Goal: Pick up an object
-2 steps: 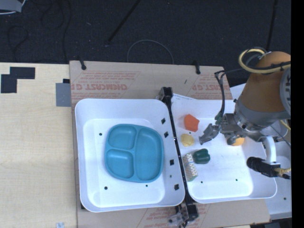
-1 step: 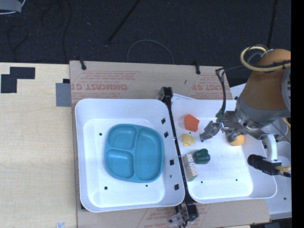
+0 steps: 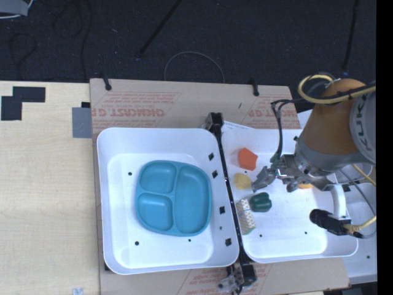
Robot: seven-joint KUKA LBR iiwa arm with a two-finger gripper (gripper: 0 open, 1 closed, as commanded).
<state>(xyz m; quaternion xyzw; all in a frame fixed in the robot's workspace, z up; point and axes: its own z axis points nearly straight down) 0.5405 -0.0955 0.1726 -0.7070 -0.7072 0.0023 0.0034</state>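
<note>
In the right bin (image 3: 288, 241) lie an orange block (image 3: 247, 158), a small yellow piece (image 3: 242, 180), a dark green object (image 3: 261, 202) and a pale checked item (image 3: 245, 215) against the left wall. My gripper (image 3: 266, 178) hangs over the bin's left half. It sits just right of the yellow piece and just above the dark green object, below and to the right of the orange block. I see nothing held in it. A small orange bit (image 3: 305, 186) peeks out beneath the wrist.
The left bin (image 3: 116, 165) holds a blue divided plate (image 3: 173, 196). A black divider (image 3: 224, 189) runs between the two bins. The arm's grey and orange body (image 3: 334, 128) covers the right bin's upper right part.
</note>
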